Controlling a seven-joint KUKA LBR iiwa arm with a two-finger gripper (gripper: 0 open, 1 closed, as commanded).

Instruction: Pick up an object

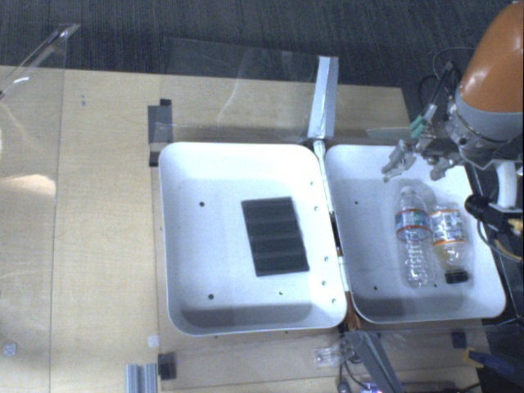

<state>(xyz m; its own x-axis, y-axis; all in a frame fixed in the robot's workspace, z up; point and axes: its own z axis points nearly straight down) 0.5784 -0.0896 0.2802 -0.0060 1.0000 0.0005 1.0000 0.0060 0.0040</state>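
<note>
Two plastic bottles lie side by side in the right bin (360,219). One is a clear water bottle (414,240) with a blue and orange label. The other is a shorter bottle (449,237) with an orange label and a dark cap pointing toward the front. A black ridged rectangular block (275,236) lies flat in the middle of the left bin (188,219). My gripper (412,167) hangs over the back of the right bin, just behind the bottles' far ends. It is open, with nothing between its fingers.
A metal upright bracket (322,97) stands at the back between the two bins. The arm's orange band (495,47) and cables fill the upper right. Wooden bench (82,219) stretches to the left of the bins.
</note>
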